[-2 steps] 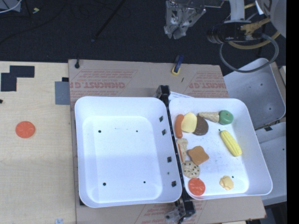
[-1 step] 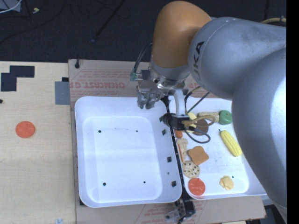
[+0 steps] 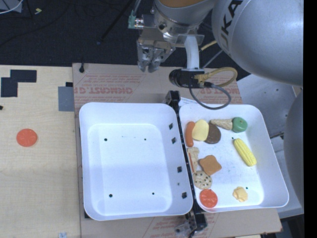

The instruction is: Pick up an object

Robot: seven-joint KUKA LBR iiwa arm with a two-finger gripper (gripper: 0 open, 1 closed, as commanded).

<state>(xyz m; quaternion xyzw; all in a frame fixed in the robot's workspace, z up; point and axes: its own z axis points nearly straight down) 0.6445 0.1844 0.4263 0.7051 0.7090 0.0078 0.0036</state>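
Observation:
The right bin (image 3: 270, 182) holds several toy foods: a yellow corn cob (image 3: 244, 151), a green piece (image 3: 239, 124), an ice cream cone (image 3: 221, 124), a brown disc (image 3: 214, 135), a yellow slice (image 3: 200, 130), an orange sausage (image 3: 189, 134), brown toast (image 3: 210, 164), a cracker (image 3: 193, 157), a cookie (image 3: 202, 180), a red tomato slice (image 3: 208, 198) and a small yellow bit (image 3: 240, 194). My gripper (image 3: 150, 62) hangs high beyond the bins' far edge, above the cardboard, with no object on it.
The left bin (image 3: 129, 162) sits beside the right one, with a black divider (image 3: 179, 148) between them. A looped cable (image 3: 213, 86) hangs near the right bin's far edge. An orange disc (image 3: 26, 137) lies on the wooden bench at the left.

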